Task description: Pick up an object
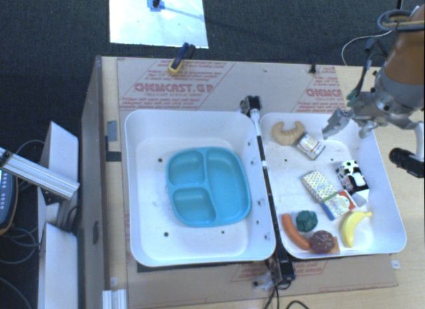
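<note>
Hovering over the right bin (392,224) near the croissant (289,132), the gripper (346,123); finger state cannot be told.

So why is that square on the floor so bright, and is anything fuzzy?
In the camera view, the pale floor sheet glares from overhead light; the end effector looks slightly blurred; the blue tray stays fairly sharp, and the white bins look evenly lit.
</note>
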`<state>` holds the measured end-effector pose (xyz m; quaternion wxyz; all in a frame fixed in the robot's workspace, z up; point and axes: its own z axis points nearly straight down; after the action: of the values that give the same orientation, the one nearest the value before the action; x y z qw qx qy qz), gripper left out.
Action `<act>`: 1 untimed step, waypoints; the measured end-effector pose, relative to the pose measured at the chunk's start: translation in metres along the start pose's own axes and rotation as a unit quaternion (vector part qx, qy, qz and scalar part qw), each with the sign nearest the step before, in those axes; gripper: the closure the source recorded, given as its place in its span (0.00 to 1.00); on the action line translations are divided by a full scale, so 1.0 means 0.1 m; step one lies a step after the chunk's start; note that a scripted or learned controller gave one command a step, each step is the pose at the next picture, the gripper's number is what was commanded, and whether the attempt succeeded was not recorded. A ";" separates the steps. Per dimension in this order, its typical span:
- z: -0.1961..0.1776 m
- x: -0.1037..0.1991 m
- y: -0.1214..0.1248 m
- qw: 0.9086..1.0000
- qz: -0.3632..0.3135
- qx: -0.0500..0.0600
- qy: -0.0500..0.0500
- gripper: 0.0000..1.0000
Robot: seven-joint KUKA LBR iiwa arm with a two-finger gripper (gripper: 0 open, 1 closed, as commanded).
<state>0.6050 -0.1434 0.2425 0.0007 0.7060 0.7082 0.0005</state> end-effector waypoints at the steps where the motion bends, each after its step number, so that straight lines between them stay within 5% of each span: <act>1: 0.80 -0.64 0.52 1.000 0.001 0.001 0.000 0.00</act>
<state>0.6571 -0.2071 0.1625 0.0004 0.7067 0.7075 -0.0005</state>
